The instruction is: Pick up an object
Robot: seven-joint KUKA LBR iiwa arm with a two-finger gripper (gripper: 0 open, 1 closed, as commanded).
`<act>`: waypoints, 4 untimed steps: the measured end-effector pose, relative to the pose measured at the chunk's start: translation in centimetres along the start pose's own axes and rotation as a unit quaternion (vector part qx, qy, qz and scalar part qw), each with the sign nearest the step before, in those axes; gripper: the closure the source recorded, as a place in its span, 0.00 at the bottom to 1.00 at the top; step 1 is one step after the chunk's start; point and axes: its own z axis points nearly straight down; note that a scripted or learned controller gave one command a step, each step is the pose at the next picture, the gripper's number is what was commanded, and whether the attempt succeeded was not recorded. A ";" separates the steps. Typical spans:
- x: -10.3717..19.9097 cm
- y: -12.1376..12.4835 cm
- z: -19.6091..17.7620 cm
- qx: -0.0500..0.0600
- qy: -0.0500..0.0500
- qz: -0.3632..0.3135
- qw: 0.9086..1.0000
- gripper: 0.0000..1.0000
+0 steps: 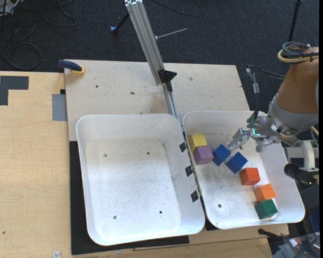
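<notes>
Dark carpet with loose cables lies beyond the pincer (242, 138). A speckled bench board (118, 87) carries two white bins. The left bin (97, 128) sits well to the pincer's left. The right bin (290, 211) lies beneath it. Whether the pincer is spread or pressed together cannot be told. Just below-left sit two blue cubes (222, 154); further left, a yellow cube (197, 140) and a purple cube (203, 155); below-right, two orange cubes (250, 176) and a green cube (266, 209).

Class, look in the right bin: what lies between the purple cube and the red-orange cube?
In the camera view, two blue cubes lie between the purple cube and the red-orange cube, on the right bin floor.
</notes>
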 end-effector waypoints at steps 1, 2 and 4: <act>-0.1 0.1 -0.2 -0.002 -0.001 0.001 1.000 0.00; 0.5 -0.7 4.6 0.001 0.000 0.001 1.000 0.00; 0.0 -0.3 8.6 -0.016 -0.006 0.002 1.000 0.00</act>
